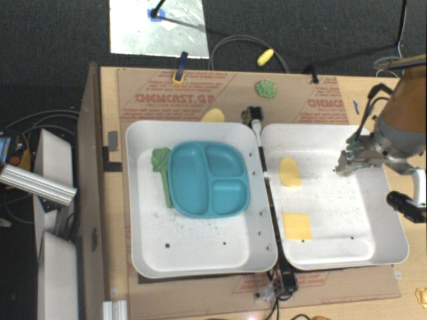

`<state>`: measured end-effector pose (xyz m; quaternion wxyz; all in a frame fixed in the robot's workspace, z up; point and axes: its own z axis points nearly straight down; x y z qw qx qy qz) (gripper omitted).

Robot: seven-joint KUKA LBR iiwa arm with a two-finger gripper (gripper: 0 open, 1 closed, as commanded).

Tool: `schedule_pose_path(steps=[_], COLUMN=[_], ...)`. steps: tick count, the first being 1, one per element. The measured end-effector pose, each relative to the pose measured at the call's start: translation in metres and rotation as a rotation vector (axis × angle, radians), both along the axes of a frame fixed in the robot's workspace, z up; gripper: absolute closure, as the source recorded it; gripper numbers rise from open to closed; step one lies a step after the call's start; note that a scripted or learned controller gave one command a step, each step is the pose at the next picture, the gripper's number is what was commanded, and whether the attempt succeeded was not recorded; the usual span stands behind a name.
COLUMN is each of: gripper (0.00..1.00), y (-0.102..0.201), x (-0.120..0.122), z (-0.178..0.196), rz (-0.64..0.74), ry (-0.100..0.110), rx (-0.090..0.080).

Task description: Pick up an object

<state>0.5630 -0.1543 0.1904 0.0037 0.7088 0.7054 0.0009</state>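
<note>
Gripper [347, 162] hangs at three o'clock in the right bin [383, 249]; can't tell its fingers' state. Yellow block [297, 226] at six, yellow piece [289, 172] toward nine. Risk: closing on nothing, both well apart.

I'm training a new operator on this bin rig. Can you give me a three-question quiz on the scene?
1. True or false: the blue tray lies in the left bin.
2. How many yellow items lie in the right bin?
3. The pincer hovers over: A) left bin B) right bin C) cardboard.

Key: 1 true. 2 two: the yellow oval and the yellow square. 3 B.
</note>
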Motion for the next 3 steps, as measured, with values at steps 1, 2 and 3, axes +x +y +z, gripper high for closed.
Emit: schedule_pose_path(steps=[1,2,3], gripper=[0.00,0.00,0.00], y=[0.004,0.040,0.068], x=[0.001,-0.043,0.039], z=[-0.005,-0.080,-0.107], rz=[0.006,0.006,0.014], ry=[0.004,0.015,0.000], rx=[0.003,0.008,0.004])
